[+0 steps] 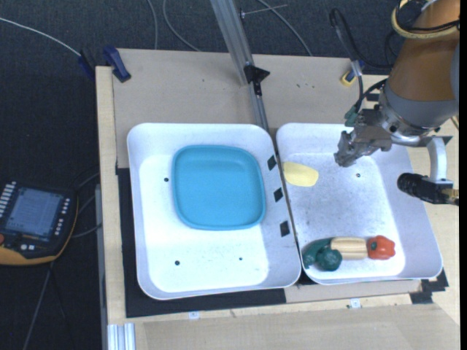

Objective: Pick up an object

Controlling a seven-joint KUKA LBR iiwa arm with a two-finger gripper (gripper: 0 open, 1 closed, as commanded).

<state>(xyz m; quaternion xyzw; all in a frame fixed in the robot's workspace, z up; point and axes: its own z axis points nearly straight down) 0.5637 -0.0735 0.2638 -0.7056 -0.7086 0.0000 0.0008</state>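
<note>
Hovering over the right bin (pixel 408 217), the gripper (pixel 349 156) hangs near a yellow piece (pixel 300 174); its grip I cannot tell. Green (pixel 323 257), tan (pixel 349 248) and red (pixel 380 247) toys line the front edge.

Glossy plastic blue plate (pixel 219 187) (matt white bins (pixel 146 217))

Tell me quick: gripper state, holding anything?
Gripper: over the right bin, nothing visibly between its fingers; open or shut cannot be told.
</note>
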